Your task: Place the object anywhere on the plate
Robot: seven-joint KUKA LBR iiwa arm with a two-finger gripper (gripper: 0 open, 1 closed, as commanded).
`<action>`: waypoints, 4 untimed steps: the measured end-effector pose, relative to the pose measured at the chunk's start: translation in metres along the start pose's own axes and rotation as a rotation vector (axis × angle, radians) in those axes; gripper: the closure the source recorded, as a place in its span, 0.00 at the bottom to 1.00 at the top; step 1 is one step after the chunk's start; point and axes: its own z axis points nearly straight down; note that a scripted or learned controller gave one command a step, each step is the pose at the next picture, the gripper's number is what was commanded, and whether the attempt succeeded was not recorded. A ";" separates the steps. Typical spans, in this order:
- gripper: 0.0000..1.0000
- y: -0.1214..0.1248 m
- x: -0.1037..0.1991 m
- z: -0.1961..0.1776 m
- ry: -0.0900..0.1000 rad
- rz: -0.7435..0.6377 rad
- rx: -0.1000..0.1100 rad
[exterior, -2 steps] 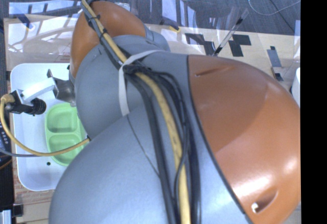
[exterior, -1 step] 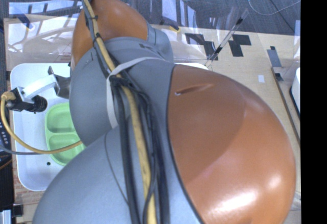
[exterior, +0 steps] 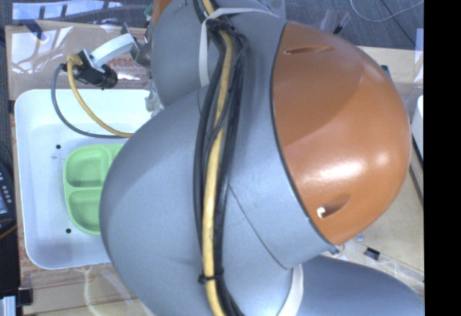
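Observation:
A light green divided plate lies in the white bin at the left; its two left compartments show and its right part is hidden under the arm. The grey arm with its orange band looms close to the camera and covers most of the view. The task's object is hidden behind the arm.
A yellow and black cable loops over the bin's far part from a black connector. Cardboard and paper lie beyond the bin's far rim. The bench's pale wood top shows at the right.

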 end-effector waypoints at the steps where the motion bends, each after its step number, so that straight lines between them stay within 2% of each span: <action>1: 0.00 -0.003 0.000 0.000 -0.001 -0.004 0.001; 2: 1.00 -0.004 0.000 -0.008 -0.003 -0.012 0.000; 3: 1.00 -0.023 0.038 0.162 -0.001 0.028 0.002; 4: 1.00 -0.084 0.014 0.130 -0.002 -0.061 0.004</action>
